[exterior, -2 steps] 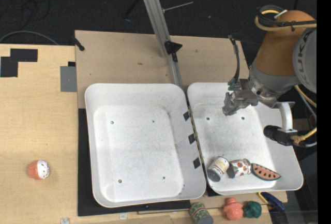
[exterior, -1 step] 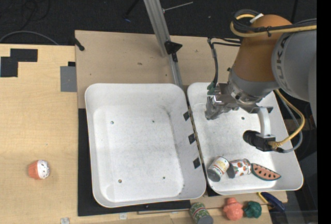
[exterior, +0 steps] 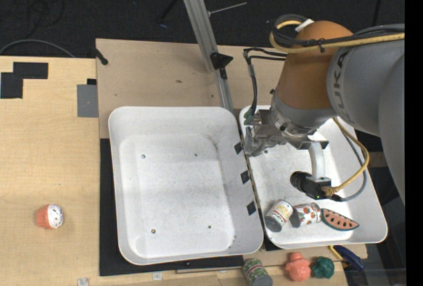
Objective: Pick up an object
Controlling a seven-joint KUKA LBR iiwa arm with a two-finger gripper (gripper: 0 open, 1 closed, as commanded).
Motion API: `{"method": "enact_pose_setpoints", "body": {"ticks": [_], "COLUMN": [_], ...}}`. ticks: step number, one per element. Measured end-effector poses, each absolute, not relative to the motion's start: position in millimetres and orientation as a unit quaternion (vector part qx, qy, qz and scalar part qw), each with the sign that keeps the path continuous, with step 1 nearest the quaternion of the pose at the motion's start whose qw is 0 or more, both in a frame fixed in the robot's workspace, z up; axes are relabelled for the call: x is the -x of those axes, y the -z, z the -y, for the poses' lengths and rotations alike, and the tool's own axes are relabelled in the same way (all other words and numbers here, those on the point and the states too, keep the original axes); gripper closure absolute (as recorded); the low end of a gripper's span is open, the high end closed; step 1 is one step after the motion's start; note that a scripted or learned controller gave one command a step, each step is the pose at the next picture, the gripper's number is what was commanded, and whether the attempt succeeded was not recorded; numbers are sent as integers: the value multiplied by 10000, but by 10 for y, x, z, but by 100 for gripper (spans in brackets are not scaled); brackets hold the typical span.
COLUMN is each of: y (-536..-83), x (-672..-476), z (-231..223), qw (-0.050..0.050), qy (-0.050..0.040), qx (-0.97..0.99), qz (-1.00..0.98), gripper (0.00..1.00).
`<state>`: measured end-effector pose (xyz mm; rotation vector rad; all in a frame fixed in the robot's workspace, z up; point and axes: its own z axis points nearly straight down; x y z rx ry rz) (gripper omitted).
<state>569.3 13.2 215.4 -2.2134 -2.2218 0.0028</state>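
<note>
My gripper (exterior: 255, 141) hangs low over the far left corner of the right bin (exterior: 370, 228), close to the wall it shares with the left bin (exterior: 125, 146). Nothing shows under or in it. Three small things lie in a row at the right bin's near edge, well below the gripper: a small tin (exterior: 279, 213) with a pale label, a red-and-white patterned cup (exterior: 307, 214) on its side, and a watermelon slice (exterior: 339, 220).
The bulky grey and orange arm covers the right bin's far half. A slanted metal rail (exterior: 198, 14) rises behind the bins. On the bench in front lie a dark can (exterior: 254, 271), a pink toy (exterior: 297, 266) and a green toy (exterior: 322, 267). A red-and-white ball (exterior: 49, 216) sits far left.
</note>
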Motion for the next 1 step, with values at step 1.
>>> {"method": "enact_pose_setpoints", "body": {"ticks": [1], "y": [-2103], "x": [-5687], "z": [-610], "qw": [28], "qy": [-14], "qx": [7058], "qz": [7084], "gripper": [100]}}
